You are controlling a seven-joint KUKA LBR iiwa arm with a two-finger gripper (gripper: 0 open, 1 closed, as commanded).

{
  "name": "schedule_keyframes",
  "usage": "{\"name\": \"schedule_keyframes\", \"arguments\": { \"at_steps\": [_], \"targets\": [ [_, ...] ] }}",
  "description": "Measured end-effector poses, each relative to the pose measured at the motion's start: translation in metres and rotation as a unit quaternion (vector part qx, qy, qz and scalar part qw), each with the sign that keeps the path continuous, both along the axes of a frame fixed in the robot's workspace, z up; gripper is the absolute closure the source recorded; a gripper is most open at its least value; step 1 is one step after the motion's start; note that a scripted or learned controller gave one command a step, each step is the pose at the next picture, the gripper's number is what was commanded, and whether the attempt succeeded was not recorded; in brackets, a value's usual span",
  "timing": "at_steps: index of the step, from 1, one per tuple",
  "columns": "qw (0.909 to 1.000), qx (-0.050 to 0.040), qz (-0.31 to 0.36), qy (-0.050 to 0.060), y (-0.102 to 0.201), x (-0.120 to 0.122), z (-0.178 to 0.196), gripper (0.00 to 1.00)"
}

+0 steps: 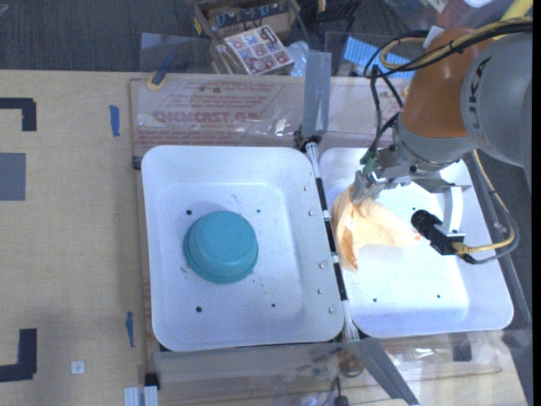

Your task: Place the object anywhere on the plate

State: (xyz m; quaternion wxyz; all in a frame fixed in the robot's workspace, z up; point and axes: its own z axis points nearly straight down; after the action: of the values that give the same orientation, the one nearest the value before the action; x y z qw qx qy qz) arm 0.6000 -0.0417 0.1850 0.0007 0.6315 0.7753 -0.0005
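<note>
arm reaches in from the right, orange band above the wrist, over the right bin (473, 307). gripper (369, 184) sits at the upper tip of an orange cloth (368, 227); whether it is pinching the cloth, spread or pressed together, cannot tell at this slant.

cloth lies in the right bin's left half, against the wall next to the divider between bins. it looks drawn up to a peak under the gripper and fans out below — that shape would fit a lift by one corner, but that is a guess, since no grip is visible. soft, thin fabric, pale orange, creased, with a brighter folded edge on its left side.

teal plate (221, 245) rests alone near the middle of the left bin (169, 176), well apart from the cloth. it reads as round, smooth, hard plastic, with a raised flat centre; may be sitting upside down, not sure.

both bins: shallow, white, glossy, rounded corners, a few dark specks on the floors.

task judged not done: cloth in the right bin, plate bare. next would be a carry across the divider. limp cloth may drag on the bin wall or slip.
</note>
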Motion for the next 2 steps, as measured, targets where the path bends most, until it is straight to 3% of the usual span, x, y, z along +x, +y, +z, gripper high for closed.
{"name": "schedule_keyframes", "arguments": {
  "at_steps": [1, 2],
  "targets": [
    [1.0, -0.0001, 0.001, -0.001, 0.0, 0.001, 0.04, 1.0],
    [0.98, 0.0004, 0.199, 0.0, 0.049, -0.009, 0.039, 1.0]
  ]
}}
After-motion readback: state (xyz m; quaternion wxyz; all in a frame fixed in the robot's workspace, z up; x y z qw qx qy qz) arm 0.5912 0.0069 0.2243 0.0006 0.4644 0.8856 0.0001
